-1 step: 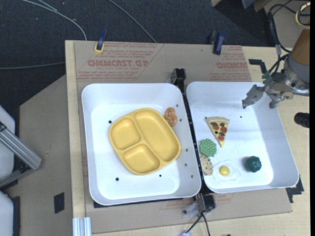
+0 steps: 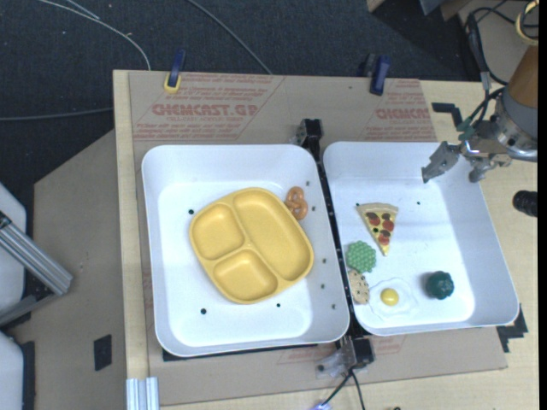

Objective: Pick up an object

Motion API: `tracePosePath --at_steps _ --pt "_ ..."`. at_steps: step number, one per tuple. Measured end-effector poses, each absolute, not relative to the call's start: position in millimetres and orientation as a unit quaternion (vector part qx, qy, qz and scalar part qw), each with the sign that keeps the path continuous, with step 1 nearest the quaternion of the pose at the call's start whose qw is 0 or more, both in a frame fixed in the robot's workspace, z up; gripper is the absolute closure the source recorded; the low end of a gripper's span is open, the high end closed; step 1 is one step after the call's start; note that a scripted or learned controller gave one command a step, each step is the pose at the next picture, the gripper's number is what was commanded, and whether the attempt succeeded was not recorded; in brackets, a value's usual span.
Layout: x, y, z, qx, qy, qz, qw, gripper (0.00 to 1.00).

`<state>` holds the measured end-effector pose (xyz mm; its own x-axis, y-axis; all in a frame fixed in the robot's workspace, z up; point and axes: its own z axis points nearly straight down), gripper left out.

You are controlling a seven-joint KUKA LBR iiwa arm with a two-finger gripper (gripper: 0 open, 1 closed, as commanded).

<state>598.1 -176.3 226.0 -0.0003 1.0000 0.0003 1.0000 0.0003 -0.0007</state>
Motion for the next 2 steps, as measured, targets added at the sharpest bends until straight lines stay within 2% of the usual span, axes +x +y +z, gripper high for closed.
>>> tracePosePath --at_steps 2 --pt "584.2 -176 105 -0.707 -0.707 0.0017 0.003 0.0"
